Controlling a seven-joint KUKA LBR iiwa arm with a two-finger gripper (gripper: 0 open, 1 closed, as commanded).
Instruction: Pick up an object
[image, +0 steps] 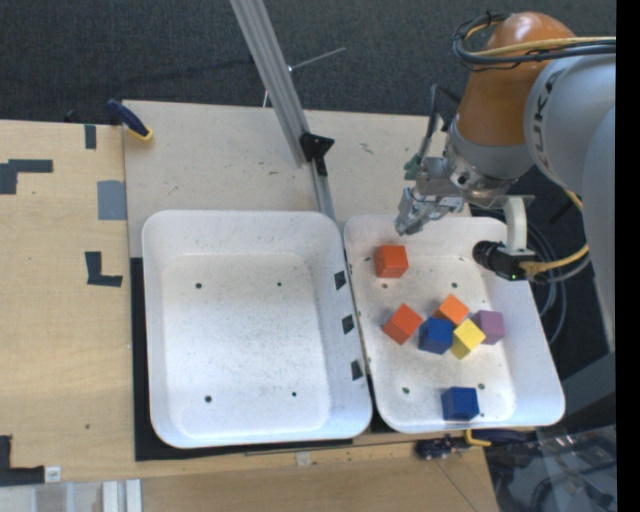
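Grey arm reaches in from right, wrist bent down, two-finger gripper (412, 224) over far rim of right shallow white bin (530, 395); finger state cannot be told. Nearest orange cube (391, 261) just beside, ungrasped

Seven small cubes lie in the right bin (530, 395). An orange cube (391, 261) sits alone at eleven o'clock. Centre cluster: orange (403, 324), blue (436, 335), orange (453, 309), yellow (467, 338), purple (489, 324). Another blue cube (460, 403) sits at six o'clock.
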